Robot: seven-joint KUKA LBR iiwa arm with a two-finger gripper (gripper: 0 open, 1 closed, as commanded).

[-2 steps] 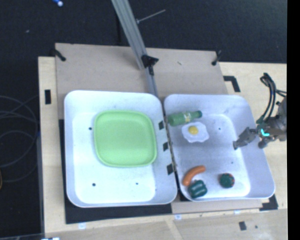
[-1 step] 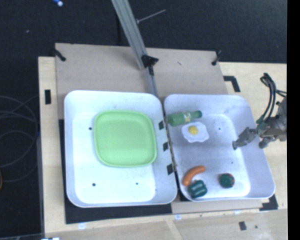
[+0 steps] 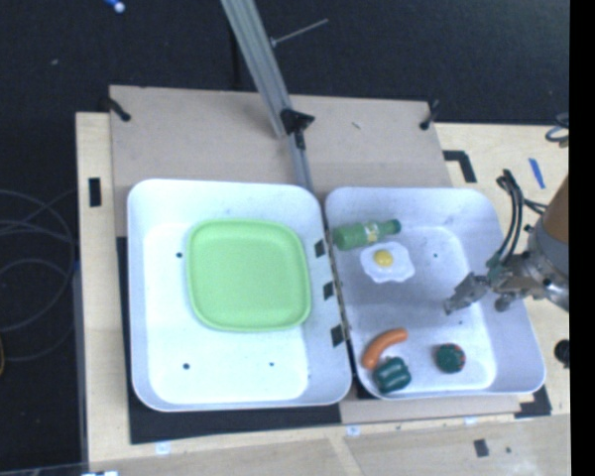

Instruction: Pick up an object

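Observation:
The right bin (image 3: 431, 211) holds a green bottle (image 3: 365, 233) lying on its side near the back, a fried egg toy (image 3: 386, 263) just in front of it, an orange sausage (image 3: 385, 344), a green pepper-like piece (image 3: 392, 374) and a dark green round item (image 3: 449, 358) near the front. My gripper (image 3: 484, 295) hovers at the right side of this bin, to the right of the egg and above the round green item. Its two fingers are spread apart with nothing between them.
The left bin (image 3: 159, 365) carries a light green square plate (image 3: 248, 274). A grey metal pole (image 3: 263, 58) slants down to the divider between the bins. The bins rest on a brown board (image 3: 208, 132) on the bench.

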